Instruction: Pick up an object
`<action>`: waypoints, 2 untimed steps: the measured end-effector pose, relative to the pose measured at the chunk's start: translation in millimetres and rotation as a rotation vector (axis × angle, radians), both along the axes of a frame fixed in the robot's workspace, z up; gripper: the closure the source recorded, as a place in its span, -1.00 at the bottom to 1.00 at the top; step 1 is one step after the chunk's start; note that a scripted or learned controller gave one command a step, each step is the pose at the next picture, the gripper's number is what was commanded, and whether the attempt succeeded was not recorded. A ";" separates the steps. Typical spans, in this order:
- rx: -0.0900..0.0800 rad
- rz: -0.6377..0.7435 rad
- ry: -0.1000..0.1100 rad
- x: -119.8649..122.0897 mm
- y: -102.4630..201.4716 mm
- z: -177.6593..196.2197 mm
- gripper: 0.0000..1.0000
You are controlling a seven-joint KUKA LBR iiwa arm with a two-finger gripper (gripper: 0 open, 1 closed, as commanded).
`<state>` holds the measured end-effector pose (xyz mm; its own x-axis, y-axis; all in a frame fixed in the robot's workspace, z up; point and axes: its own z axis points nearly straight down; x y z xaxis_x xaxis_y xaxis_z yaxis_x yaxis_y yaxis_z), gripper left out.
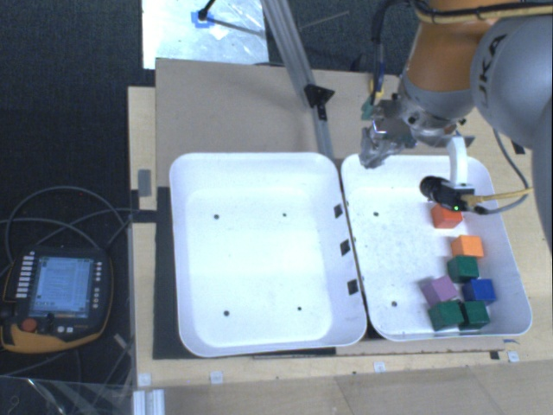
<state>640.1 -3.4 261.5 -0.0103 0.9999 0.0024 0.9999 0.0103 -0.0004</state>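
Jaws near seven blocks (467,246) (right bin (390,232))

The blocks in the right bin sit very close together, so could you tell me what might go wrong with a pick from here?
The blocks are packed against the right bin's right wall, so fingers may strike the wall or nudge neighbours. The gripper hangs over the bin's far left corner, away from them, so closing there would likely catch nothing.

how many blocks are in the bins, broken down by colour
All lie in the right bin:
Orange blocks: 2
Green blocks: 3
Blue block: 1
Purple block: 1
Total: 7
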 end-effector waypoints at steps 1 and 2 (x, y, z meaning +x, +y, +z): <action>0.000 0.000 0.000 -21.3 48.1 3.5 1.00; 0.001 0.001 0.000 -44.9 102.8 0.9 1.00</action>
